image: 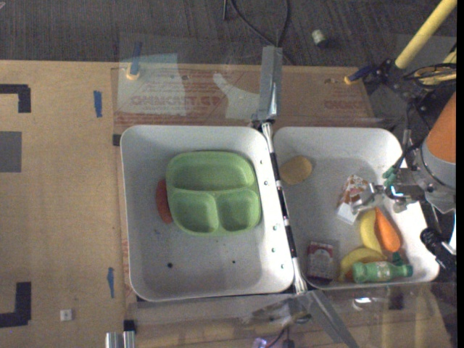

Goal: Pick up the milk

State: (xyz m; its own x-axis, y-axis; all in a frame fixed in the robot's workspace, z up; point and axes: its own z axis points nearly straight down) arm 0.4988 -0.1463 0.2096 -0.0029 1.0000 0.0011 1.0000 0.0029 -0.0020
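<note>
The milk (351,198) is a small white carton with red and orange print. It lies tilted in the right bin (341,145), right of centre. My gripper (377,191) reaches in from the right edge and its tip is right against the carton's right side. Whether the carton is gripped is not clear from this angle. The arm's orange band (446,133) shows at the far right.
Near the carton lie a banana (368,229), an orange carrot (388,232), a green bottle (382,270), a red and white packet (321,259) and a round tan bun (296,169). The left bin (145,252) holds a green divided plate (214,192) over a red object (162,200).
</note>
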